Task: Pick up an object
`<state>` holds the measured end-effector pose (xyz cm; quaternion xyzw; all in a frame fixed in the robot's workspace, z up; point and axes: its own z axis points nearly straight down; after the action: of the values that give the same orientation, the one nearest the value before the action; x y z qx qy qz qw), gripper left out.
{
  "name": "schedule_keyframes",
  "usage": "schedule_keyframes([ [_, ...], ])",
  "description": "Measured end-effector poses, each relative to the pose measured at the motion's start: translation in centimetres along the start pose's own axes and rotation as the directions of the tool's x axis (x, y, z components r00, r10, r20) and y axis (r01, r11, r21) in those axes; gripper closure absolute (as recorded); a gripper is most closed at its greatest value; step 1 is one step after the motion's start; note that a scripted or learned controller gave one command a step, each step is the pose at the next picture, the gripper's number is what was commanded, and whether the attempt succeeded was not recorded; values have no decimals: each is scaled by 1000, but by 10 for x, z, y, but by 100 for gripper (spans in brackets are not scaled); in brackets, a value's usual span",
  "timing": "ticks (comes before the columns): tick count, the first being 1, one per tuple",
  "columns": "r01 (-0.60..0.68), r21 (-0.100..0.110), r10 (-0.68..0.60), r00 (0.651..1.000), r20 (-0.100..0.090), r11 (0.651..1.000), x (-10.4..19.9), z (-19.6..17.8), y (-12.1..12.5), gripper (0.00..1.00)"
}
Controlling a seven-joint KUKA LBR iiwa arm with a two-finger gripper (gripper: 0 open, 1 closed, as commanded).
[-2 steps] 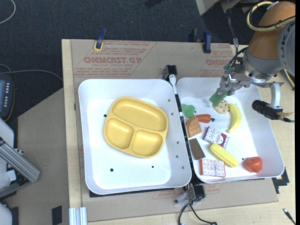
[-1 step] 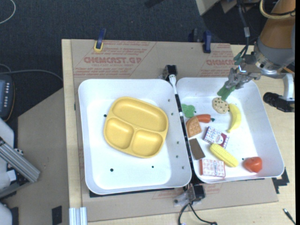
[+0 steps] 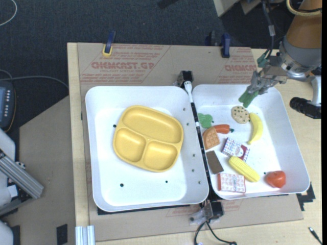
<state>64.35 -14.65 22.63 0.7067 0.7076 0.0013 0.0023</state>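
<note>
Camera view: both bins are seen from above at a slant, on a brown board point(image 3: 153, 60) printed with red lettering and held by two clamps at its far edge.
Left bin point(image 3: 102, 188): a shallow white bin is seen beside the right one, the two touching along their inner walls.
Right bin point(image 3: 294, 157): a shallow white bin is seen, with all the small items gathered in its left and middle part.
Arm point(image 3: 301, 29): it is seen at the upper right, grey with an orange band, above the far right corner of the right bin.
Yellow tray point(image 3: 148, 138): a three-compartment tray is laid in the middle of the left bin, slightly turned.
Gripper point(image 3: 251, 93): it is seen over the far part of the right bin, just above the cookie; something green is seen at its tip, but whether the fingers are spread or closed cannot be told.
Banana point(image 3: 255, 127): it is laid just right of the cookie, pointing toward the near edge.
Corn cob point(image 3: 243, 168): it is laid near the middle of the right bin, between the two cartons.
Cartons: a red-and-white carton point(image 3: 235, 149) is seen above the corn, and another point(image 3: 232, 182) near the front wall.
Brown bar point(image 3: 214, 162): it is laid by the left wall.
Tomato point(image 3: 276, 178): it is seen near the front right corner.
Cookie point(image 3: 239, 114): a round speckled biscuit is seen.
Bread slice point(image 3: 210, 138): it is seen just below the green piece point(image 3: 205, 120) and touching the carrot point(image 3: 222, 129).
</note>
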Motion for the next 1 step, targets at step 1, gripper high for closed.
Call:
schedule_keyframes([
  [1, 2, 8, -2, 1000, -4, 1000, 39, -10, -41, 100],
])
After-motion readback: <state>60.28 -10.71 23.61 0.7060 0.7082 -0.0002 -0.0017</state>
